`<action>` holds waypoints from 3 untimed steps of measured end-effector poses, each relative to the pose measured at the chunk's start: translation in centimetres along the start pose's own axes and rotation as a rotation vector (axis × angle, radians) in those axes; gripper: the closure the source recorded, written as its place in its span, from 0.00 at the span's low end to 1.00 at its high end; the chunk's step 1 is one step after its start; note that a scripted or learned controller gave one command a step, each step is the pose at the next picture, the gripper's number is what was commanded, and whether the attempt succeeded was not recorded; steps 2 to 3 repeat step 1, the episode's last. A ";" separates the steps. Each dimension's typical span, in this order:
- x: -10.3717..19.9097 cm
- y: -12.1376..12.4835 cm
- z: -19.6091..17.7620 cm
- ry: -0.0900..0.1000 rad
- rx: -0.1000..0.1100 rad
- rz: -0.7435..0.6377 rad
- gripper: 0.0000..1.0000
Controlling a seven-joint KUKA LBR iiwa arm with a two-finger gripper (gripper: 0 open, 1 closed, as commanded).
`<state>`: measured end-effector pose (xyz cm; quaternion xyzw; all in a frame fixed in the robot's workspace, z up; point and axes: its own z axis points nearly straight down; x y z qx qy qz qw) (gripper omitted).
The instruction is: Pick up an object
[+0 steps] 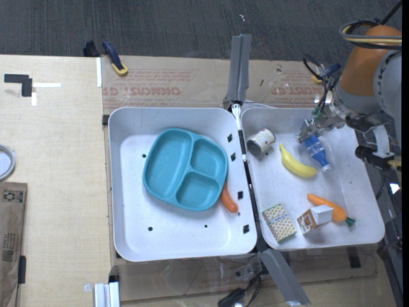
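End effector (311, 133) over blue bottle (317, 151), possibly touching; right bin (364, 190).

The place looked like a robotics lab or test cell rather than a home. A pale wooden bench (51, 146) carried two shallow white bins (121, 190) set side by side over brown cardboard (166, 85), with dark carpet (160, 11) behind. A grey industrial arm (377, 75) with an orange band stood at the right, cables looped above it, and clamps (115, 59) and a roll of tape (5, 164) lay about.

A tape roll (4, 163) lies beside a brown bag (11, 235).
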<state>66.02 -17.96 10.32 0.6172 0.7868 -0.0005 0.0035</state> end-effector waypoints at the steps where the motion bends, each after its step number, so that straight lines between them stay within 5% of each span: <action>1: 6.9 1.7 -14.6 0.004 0.002 0.044 1.00; 3: 6.9 1.7 -14.6 0.004 0.002 0.044 1.00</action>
